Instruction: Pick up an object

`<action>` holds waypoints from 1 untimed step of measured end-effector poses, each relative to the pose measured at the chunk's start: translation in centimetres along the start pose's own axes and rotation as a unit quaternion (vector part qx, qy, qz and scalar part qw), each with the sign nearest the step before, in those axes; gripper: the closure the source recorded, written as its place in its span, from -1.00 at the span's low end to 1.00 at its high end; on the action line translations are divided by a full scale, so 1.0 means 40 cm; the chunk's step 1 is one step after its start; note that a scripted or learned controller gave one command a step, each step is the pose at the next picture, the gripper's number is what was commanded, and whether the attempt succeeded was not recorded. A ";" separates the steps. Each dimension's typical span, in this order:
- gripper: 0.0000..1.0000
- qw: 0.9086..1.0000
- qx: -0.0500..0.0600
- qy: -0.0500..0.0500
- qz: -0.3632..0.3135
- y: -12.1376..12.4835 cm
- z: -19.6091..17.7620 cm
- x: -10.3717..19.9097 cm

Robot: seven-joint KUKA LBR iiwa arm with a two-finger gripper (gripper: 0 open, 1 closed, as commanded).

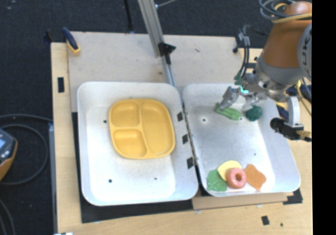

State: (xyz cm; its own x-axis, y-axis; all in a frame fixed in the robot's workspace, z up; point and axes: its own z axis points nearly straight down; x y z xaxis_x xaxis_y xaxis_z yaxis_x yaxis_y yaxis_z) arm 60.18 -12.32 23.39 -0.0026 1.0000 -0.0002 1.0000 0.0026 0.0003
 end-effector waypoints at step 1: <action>-1.00 1.000 0.000 0.000 0.000 0.000 -0.001 0.000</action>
State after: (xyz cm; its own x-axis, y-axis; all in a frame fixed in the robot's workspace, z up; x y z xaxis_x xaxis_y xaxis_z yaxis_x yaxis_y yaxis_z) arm 60.19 -12.32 23.41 -0.0027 1.0000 -0.0003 1.0000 0.0027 0.0009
